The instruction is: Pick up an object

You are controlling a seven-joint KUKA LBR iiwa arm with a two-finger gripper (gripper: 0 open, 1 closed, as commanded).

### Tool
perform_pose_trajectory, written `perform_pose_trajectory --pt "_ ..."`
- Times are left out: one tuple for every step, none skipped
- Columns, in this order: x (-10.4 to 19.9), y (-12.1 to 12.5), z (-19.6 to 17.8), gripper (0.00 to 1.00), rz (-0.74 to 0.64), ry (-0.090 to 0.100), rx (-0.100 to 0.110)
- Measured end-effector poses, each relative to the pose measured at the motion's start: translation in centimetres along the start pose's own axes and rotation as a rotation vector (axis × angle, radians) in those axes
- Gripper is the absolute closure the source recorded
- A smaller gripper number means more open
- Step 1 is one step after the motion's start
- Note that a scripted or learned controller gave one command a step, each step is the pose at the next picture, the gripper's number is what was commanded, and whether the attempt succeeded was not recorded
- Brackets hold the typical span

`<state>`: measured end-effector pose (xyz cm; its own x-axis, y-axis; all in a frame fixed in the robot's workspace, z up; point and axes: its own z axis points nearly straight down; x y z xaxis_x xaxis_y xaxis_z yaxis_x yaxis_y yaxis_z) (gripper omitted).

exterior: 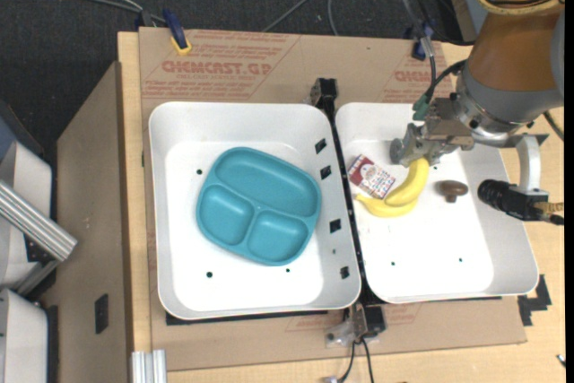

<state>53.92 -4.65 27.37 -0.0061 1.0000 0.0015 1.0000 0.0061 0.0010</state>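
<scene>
A yellow banana (pixel 401 191) lies curved in the right bin (pixel 448 278), near its left wall. A small red and white packet (pixel 370 177) rests against the banana's left side. A small brown lump (pixel 452 189) lies to the banana's right. My gripper (pixel 418 150) hangs over the banana's upper end, close above it or touching it. The grey wrist block covers the fingertips.
The left bin (pixel 179 265) holds a teal divided plate (pixel 258 204) in its middle. The two bins meet at a black clip strip (pixel 339 193). Bare white floor fills the front half of the right bin. Brown cardboard surrounds both bins.
</scene>
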Motion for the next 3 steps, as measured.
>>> perform_pose_trajectory --pt "4.4 1.0 2.2 1.0 0.001 0.001 0.005" --pt "9.6 1.9 4.4 1.0 0.0 0.001 0.006" --pt "13.9 2.8 5.0 1.0 0.001 0.0 0.001"
